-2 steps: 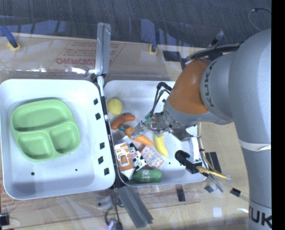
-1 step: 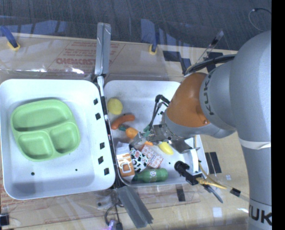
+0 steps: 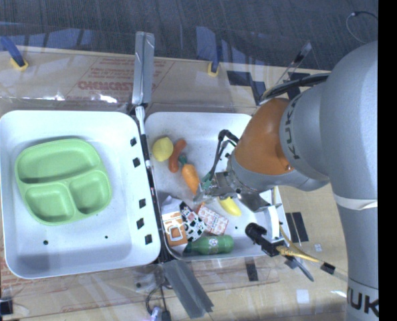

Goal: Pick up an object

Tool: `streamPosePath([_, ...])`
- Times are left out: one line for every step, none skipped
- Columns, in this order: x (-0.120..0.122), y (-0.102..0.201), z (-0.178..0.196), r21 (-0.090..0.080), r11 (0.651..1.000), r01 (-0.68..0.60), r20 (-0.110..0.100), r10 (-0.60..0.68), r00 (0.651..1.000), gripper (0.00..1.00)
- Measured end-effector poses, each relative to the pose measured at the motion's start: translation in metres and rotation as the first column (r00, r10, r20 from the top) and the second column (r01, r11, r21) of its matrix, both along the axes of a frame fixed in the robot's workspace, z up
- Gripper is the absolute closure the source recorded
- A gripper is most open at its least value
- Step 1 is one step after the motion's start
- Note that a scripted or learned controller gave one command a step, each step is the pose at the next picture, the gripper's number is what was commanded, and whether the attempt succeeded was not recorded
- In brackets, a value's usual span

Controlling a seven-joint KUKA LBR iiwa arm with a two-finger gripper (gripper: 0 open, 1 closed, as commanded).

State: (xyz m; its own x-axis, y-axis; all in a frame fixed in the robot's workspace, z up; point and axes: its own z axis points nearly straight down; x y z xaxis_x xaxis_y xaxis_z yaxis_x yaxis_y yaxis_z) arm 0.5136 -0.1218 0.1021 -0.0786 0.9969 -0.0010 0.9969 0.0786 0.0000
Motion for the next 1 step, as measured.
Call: streamPosePath([-0.0079, 0.0918, 0.1569, 0.001, 0.997, -0.079, -0.001, 0.079, 0.997, 1.00])
